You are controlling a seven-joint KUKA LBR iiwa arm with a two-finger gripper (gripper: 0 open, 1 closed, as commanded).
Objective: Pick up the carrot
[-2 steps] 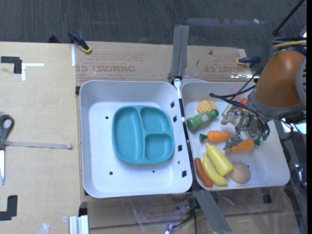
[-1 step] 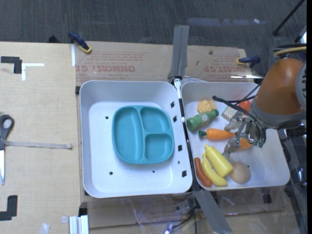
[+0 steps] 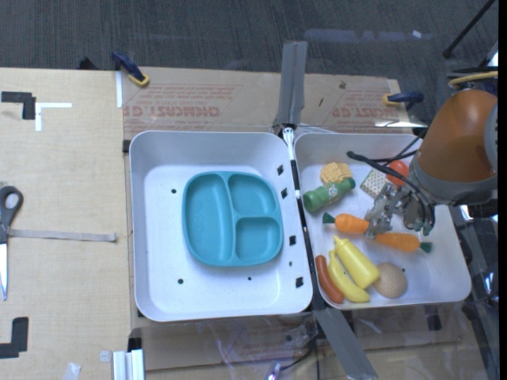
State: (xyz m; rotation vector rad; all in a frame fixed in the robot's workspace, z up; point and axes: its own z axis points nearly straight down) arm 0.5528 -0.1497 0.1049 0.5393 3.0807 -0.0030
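Observation:
Two orange carrots lie in the right bin (image 3: 444, 287). One carrot (image 3: 351, 224) sits mid-bin with its green top pointing left. The other carrot (image 3: 398, 242) lies further right, its green end toward the bin's right wall. My gripper (image 3: 383, 217) hangs low between the two, its tip right by the inner ends of both carrots. The grey wrist and the orange band (image 3: 459, 137) hide part of the bin's back right. No carrot is visibly lifted.
The right bin also holds a corn cob (image 3: 336, 172), a green vegetable (image 3: 325, 195), a cracker (image 3: 372, 184), a partly hidden red item (image 3: 398, 169), bananas (image 3: 354, 266), a sausage (image 3: 328, 279) and a potato (image 3: 389, 280). A teal divided plate (image 3: 233, 218) sits in the left bin (image 3: 150, 236).

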